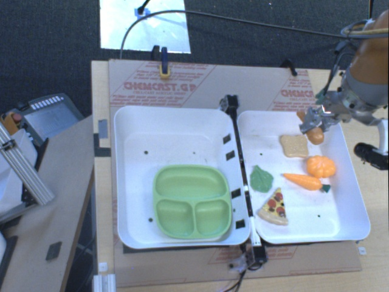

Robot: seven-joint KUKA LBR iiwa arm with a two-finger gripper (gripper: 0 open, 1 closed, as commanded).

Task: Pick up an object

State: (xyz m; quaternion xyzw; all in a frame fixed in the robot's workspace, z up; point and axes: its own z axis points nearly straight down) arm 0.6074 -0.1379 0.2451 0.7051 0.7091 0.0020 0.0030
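Two shallow white bins sit side by side on the bench [103,163], which is lined with cardboard under them. The left bin [130,163] holds a green divided plate [192,201] in its near half, just inside the near rim; the far half and the left strip of that bin's floor are bare white. A black divider [237,157] runs between the two bins.

The right bin [346,224] carries the small items. A slice of toast [294,146] lies toward the far right part, with a small orange-brown piece [315,135] just beyond it near the far-right rim. Nearer lies an orange pumpkin-like toy [321,166], and touching or just beside it a carrot [302,181] lying crosswise. Left of the carrot is a green leafy piece [261,179], close to the divider, and nearer still a pizza slice [274,207]. The far-left corner of this bin and its near-right corner are open floor.

The arm [368,72] comes in from the right, over the far-right rim of the right bin. The claw [313,123] hangs above the small orange-brown piece and the far edge of the toast. Whether it is spread or pressed together I cannot tell, as its tips blur into the piece beneath them.
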